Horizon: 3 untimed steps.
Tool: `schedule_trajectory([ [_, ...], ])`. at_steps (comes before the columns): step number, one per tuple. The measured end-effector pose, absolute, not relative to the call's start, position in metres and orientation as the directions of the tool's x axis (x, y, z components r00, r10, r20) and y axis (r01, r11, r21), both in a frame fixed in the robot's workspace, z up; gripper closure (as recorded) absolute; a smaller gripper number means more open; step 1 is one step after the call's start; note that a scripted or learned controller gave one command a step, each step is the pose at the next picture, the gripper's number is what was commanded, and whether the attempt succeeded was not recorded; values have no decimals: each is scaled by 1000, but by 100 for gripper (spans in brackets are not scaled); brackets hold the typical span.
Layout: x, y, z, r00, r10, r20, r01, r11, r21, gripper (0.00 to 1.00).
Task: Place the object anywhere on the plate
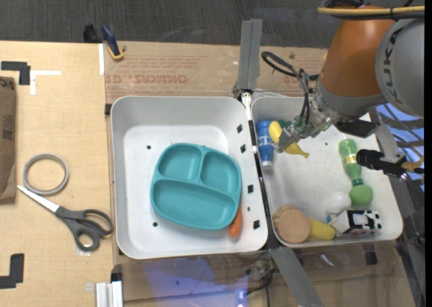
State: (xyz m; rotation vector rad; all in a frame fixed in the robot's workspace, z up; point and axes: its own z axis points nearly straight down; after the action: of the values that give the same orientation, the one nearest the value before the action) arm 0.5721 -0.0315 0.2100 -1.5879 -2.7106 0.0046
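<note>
A teal divided plate [196, 185] lies in the left white bin [135, 120]. An orange carrot-shaped piece [235, 226] rests against the plate's lower right rim. My gripper [292, 140] hangs low over the upper left part of the right bin [390, 194], under the arm's orange band. It sits right over a yellow object [275, 129], whose other end pokes out below the gripper; its middle is hidden. A blue can [264, 142] lies just left of it, along the bin wall.
The right bin also holds a green bottle [349, 158], a green ball [360, 195], a white lump [335, 202], a black-and-white toy car [363, 220], a tan disc [292, 225] and a yellow piece [322, 231]. Scissors [71, 216] and a tape ring [45, 173] lie on the bench at left.
</note>
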Motion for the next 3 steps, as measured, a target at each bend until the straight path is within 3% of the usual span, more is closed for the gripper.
schedule_trajectory([
  [1,509,3,250,-512,859,0,859,512,-2,100],
  [2,478,18,264,-488,873,0,873,488,-2,100],
  [3,477,61,194,-437,899,0,899,437,-4,100],
])
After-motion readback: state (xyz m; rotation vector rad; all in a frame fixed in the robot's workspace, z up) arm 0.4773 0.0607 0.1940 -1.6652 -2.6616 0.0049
